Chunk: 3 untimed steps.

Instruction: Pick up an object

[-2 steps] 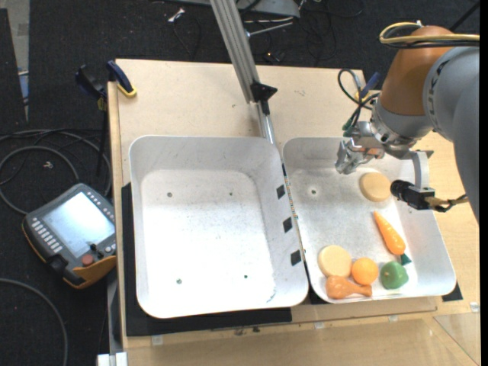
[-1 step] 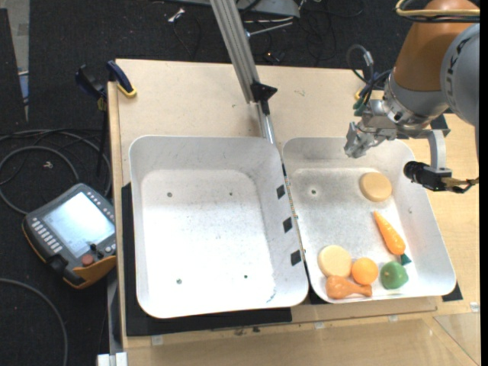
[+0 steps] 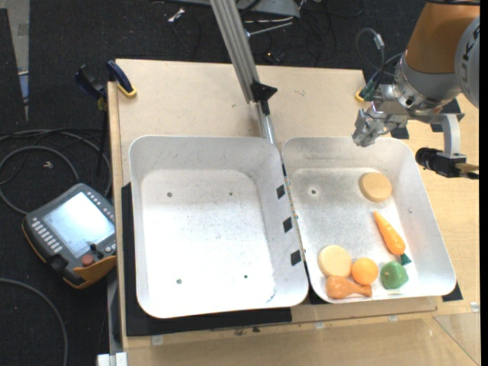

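**Arm above right bin's far edge, objects grouped at near right**

Tan tabletop point(image 3: 320, 90) carrying two shallow white bins side by side, ringed by dark floor and cables. Left bin point(image 3: 152, 204) white with grey speckling and a few small dark dots on its floor. Right bin point(image 3: 305, 166) just beside it, the two rims meeting along a line marked by small black tabs. Grey arm point(image 3: 446, 36) with an orange band reaching in from the right, wrist hanging over the right bin's far rim. A slanted metal pole point(image 3: 236, 44) running from the top of the view down to the point where the bins meet. A pendant point(image 3: 72, 235) with a lit screen lying on the floor off the left side of the tabletop.

Jaws point(image 3: 366, 134) pointing down at the right bin's far edge, well apart from every object; cannot tell whether released or clenched, nothing visible between them.

Inside the right bin: a carrot point(image 3: 390, 233) lying aslant near the right wall. A tan disc point(image 3: 375, 187) beyond it, toward the far right. A pale yellow disc point(image 3: 334, 261) at the near side, touching an orange ball point(image 3: 364, 270). An orange pear-shaped piece point(image 3: 347, 287) just in front of those two. A green ball point(image 3: 393, 275) just right of the orange ball, near the carrot's lower tip.
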### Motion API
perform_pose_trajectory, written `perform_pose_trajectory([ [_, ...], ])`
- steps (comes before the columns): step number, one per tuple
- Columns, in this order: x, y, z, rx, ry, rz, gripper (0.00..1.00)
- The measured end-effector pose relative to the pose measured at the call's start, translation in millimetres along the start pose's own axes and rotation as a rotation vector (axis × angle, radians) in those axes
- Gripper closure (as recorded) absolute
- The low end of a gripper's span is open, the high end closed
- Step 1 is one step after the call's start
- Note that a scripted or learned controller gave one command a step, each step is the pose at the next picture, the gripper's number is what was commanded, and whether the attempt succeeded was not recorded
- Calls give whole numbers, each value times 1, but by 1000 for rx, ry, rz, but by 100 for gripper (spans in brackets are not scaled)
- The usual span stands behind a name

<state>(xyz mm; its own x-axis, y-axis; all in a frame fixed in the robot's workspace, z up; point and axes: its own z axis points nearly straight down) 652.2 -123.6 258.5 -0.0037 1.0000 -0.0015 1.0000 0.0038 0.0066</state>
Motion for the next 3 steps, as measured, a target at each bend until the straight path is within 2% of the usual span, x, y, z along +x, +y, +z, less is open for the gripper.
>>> perform_pose_trajectory([
  [2,122,-29,13,9,4,-5,100],
  [3,172,-34,9,7,3,-5,100],
])
